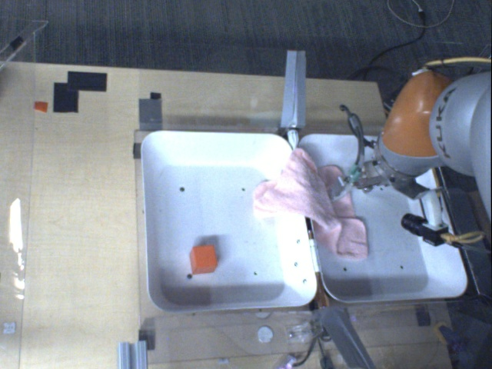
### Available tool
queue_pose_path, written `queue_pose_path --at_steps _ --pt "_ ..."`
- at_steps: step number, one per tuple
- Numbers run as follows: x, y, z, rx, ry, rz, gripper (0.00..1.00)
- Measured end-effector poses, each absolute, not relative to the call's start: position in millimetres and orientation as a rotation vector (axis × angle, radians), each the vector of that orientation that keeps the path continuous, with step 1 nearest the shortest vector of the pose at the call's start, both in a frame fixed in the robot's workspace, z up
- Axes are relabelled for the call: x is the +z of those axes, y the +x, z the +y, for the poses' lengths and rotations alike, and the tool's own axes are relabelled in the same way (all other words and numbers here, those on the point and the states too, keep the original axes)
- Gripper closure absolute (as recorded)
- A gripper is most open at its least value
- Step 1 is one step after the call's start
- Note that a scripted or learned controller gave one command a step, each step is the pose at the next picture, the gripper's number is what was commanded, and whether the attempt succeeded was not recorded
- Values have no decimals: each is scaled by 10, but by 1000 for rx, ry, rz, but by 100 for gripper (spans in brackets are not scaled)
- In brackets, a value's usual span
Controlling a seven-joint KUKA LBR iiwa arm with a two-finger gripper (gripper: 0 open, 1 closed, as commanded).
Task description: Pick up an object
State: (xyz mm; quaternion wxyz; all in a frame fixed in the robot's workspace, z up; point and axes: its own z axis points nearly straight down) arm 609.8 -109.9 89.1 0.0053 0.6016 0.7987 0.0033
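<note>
A pink cloth (307, 200) lies draped over the wall between the two white bins, part in the left bin (177, 206) and part in the right bin (400, 271). My gripper (344, 187) sits low in the right bin, right against the cloth's right edge. An orange block (204, 259) rests on the floor of the left bin near its front, far from the gripper.
The arm's grey body and orange band (411, 125) hang over the right bin's far right corner. A metal post (294, 91) stands behind the bins where they meet. Black cables (355, 129) run by the wrist. Black markers (77, 89) lie on the bench at far left.
</note>
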Motion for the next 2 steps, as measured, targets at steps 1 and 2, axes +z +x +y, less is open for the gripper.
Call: queue_pose_path --at_steps 1,2 --pt "1017 6139 -1094 18 1876 2495 100" --pt "1017 6138 -1095 18 1876 2495 0"
